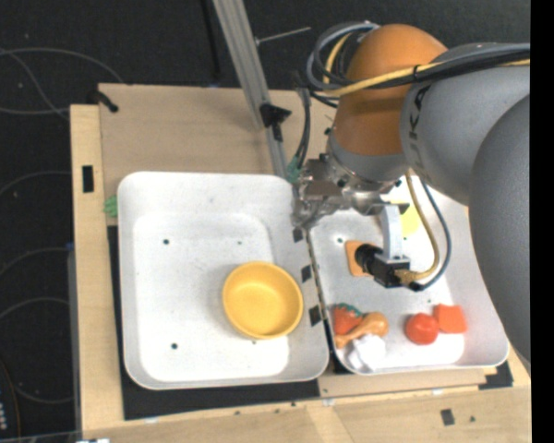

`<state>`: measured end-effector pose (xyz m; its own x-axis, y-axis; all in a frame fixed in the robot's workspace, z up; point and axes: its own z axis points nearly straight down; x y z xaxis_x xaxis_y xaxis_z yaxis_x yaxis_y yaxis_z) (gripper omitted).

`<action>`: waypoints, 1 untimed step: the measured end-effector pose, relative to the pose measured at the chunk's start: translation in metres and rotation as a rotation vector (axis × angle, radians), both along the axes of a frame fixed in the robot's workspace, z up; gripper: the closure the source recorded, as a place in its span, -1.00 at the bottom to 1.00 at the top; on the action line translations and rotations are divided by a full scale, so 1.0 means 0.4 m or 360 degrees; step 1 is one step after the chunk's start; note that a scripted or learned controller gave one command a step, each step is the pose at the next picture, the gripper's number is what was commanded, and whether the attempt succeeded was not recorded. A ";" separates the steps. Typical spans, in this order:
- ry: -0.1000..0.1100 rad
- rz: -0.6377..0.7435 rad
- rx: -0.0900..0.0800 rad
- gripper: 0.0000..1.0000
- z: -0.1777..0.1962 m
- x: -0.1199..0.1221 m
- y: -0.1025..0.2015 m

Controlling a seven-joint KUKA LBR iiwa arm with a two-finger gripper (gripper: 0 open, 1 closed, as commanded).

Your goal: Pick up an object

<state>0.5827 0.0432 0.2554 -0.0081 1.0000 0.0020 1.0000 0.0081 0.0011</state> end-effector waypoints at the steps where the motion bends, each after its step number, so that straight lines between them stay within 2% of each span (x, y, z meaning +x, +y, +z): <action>1: 0.0002 -0.0003 -0.0004 1.00 -0.038 0.017 0.113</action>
